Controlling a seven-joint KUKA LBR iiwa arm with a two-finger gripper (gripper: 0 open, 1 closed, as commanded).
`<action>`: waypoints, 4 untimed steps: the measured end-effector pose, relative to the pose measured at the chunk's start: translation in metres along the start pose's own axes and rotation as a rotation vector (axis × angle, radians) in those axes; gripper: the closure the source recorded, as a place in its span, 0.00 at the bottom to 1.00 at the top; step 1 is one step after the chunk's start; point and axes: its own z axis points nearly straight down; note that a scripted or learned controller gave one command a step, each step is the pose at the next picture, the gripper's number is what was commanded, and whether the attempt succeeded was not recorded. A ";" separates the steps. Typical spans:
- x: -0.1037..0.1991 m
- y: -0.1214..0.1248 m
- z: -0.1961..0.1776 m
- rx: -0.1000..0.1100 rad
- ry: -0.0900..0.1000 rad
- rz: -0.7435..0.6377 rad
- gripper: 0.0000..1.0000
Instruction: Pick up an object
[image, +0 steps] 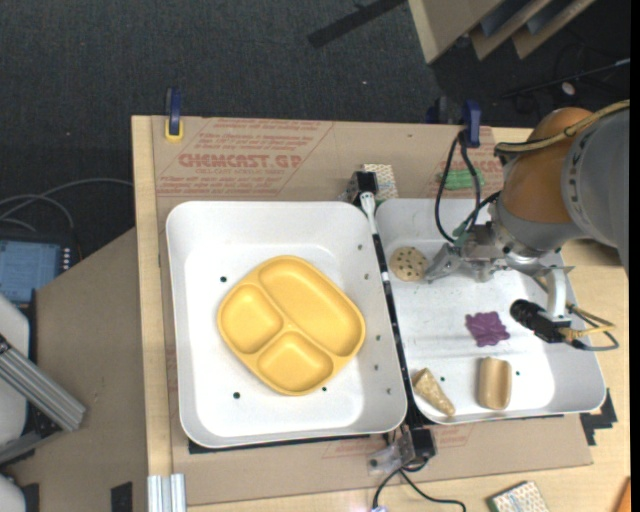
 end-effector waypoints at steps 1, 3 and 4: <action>-0.039 -0.051 0.000 0.010 0.002 0.007 0.00; -0.038 -0.057 0.000 0.012 0.004 0.005 0.00; -0.052 0.032 -0.001 -0.004 -0.002 -0.001 0.00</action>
